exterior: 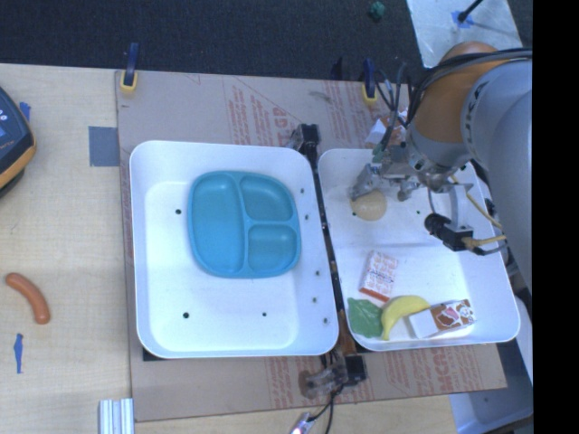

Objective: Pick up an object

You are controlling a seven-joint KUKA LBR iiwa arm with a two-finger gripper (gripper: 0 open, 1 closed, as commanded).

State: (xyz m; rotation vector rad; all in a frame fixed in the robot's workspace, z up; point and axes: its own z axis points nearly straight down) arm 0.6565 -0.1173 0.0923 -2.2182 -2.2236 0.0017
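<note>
The small round beige object [369, 206], smooth and like a little ball, lies in the far part of the right bin [493, 283]. The gripper [384, 181] hangs just above it; its metal fingers seem narrowly spread beside the object, not holding it. I judge this the reaching step. Next it must lower and close around it. Nearby lie a red-white packet [380, 274] and a plastic banana [403, 312]

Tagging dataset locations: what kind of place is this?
Probably a robotics lab pick-and-place bench. Two white bins sit on clamped cardboard, a grey-and-orange arm reaches into the right bin, and the contents are toy props: a banana and a blue divided plate.
</note>
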